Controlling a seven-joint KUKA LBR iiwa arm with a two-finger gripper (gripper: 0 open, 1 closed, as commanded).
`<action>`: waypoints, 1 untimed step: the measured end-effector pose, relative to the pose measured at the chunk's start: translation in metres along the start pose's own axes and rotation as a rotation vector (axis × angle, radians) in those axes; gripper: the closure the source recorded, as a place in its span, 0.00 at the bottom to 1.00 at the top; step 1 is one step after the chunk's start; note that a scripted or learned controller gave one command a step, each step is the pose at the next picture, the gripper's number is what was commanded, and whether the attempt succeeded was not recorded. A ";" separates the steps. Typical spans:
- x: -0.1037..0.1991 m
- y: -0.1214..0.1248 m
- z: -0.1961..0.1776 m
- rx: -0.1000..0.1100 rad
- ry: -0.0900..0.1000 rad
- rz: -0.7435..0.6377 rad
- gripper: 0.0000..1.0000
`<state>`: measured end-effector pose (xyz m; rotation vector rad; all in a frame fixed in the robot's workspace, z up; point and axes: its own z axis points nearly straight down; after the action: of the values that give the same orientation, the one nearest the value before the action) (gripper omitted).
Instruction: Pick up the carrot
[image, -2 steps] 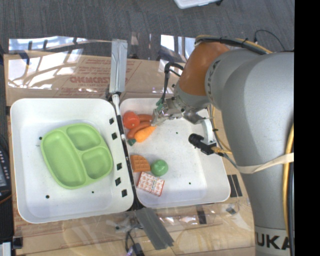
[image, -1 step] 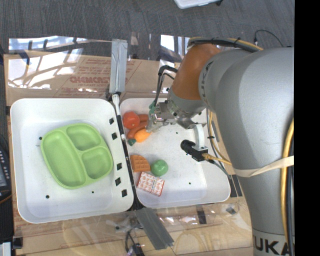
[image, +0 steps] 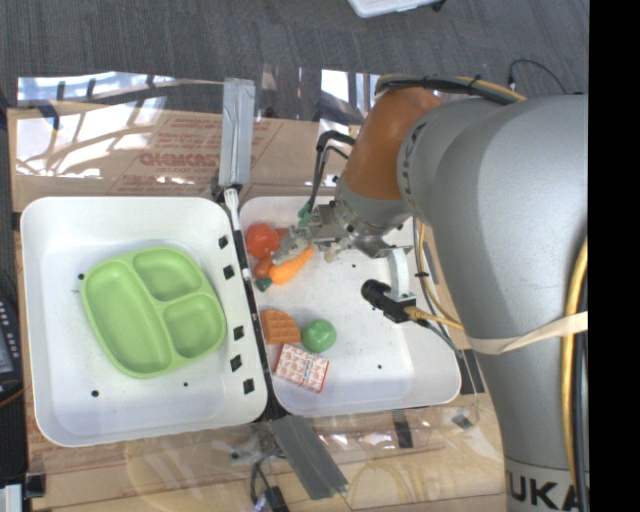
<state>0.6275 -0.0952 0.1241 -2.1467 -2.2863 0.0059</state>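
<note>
While the tool (image: 305, 237) hangs just over the carrot (image: 288, 268), apparently reaching, its grip unreadable, closing squarely around it comes next.

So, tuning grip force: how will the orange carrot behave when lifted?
The tapered orange carrot looks like smooth moulded plastic, so probably stiff, light and a bit slippery. Its rounded shape may roll, though the red tomato touching it could check that.

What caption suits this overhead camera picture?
Robot hand over a carrot in the right bin; green plate in the left.
</note>
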 end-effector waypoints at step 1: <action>-0.004 -0.005 0.034 0.001 0.001 0.309 0.00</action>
<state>0.6221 -0.1000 0.0906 -2.4723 -1.9282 0.0076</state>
